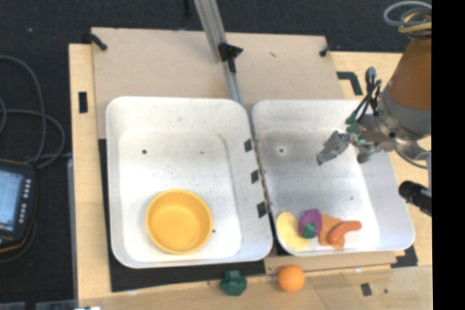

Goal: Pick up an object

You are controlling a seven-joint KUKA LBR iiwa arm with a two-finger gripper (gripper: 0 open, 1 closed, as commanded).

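My gripper [347,148] hangs over the right bin [290,127], toward its right side, with nothing seen between its fingers. One grey finger [333,147] points left and down, the other [363,149] sits beside it, and they stand apart. At the bin's front edge lie a pale yellow piece [285,227], a purple and green toy [310,222], and an orange and red toy [338,230], all well below the gripper. A yellow bowl [179,221] rests in the front of the left bin [145,127].
An orange ball [290,278] and a small green object [233,283] lie on the bench in front of the bins. A slanted metal rail [211,14] rises behind the bins. A black handset [13,205] sits at far left.
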